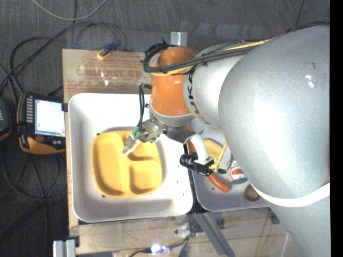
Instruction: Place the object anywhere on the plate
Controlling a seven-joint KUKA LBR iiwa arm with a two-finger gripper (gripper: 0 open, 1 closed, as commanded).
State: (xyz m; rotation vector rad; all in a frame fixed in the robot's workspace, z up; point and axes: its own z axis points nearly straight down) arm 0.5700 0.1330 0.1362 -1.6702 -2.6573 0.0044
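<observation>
Pincer (130, 145) sits low over the plate (110, 167), above the ridge between the upper-right well and the big left well. It is small and partly shadowed under the wrist, so I cannot tell whether it is open or closed, or whether it has hold of anything. A pale greenish bit shows at the tip; it may be part of the tool or a held piece, unclear.

Plate: yellow, three wells, lying flat in the left bin (86, 111), toward its lower half. Wells look bare where I can see them.

Arm (268, 116) covers most of the right bin (206, 197). Along that bin's near edge lie a reddish sausage-shaped piece (218, 182) and, near it to the right, a small brown round piece (251, 193). Both are well apart from the plate.

Judgement: the task's object is either already at the tip above the plate or is one of these two pieces. If it is at the tip, a release from this spot should drop it onto the plate.

Handling, judged by looks:
- Sausage piece: likely a light toy, smooth skin, rounded, so it may roll or squirt out of a loose pinch. Take it across the middle of its narrow width.
- Brown piece: small, round, probably light and stiff. Take it dead centre; an off-centre pinch would flick it aside.
- Neither looks fragile.
</observation>
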